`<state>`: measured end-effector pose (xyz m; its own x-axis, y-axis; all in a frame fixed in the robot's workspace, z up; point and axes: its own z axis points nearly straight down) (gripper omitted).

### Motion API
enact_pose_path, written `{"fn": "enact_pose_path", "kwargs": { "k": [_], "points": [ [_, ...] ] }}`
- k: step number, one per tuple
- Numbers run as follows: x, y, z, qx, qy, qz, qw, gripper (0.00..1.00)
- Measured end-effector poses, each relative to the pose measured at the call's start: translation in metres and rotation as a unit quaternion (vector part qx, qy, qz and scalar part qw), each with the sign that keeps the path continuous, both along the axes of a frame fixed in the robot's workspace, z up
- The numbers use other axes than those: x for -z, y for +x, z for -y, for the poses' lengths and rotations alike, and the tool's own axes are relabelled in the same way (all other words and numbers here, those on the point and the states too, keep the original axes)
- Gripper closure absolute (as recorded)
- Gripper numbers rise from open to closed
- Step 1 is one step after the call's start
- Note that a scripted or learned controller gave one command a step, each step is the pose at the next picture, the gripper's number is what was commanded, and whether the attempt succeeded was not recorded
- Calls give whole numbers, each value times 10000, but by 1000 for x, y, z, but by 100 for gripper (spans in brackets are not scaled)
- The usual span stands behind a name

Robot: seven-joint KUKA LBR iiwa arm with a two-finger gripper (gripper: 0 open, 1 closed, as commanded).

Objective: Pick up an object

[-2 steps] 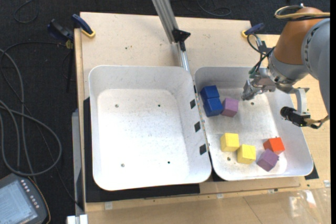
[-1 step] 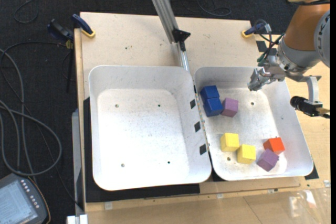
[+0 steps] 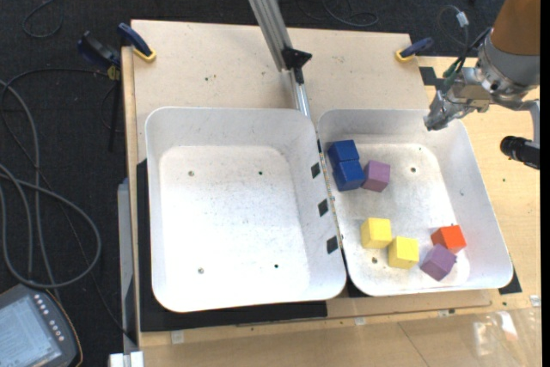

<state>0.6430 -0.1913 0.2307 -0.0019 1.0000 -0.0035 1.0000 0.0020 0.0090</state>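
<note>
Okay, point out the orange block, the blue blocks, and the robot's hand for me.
orange block (image 3: 448,237): camera view, on its top face.
blue blocks (image 3: 345,164): camera view, where the pair meet.
hand (image 3: 437,118): camera view, at its fingertips, over the right bin's far rim.

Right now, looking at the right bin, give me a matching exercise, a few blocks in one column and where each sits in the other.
Things:
1. blue blocks
2. orange block
3. two yellow blocks
4. pincer

Places:
A. over the bin's far right corner
B. near the bin's front, side by side
C. against the left wall, by a purple block
D. near the right wall, beside another purple block

Pairs: 1-C, 2-D, 3-B, 4-A
</note>
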Motion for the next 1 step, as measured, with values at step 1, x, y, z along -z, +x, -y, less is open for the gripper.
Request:
{"fn": "enact_pose_path", "kwargs": {
  "k": [1],
  "points": [
    [-34,1,0,-1,6,-12,10000,100]
  ]
}}
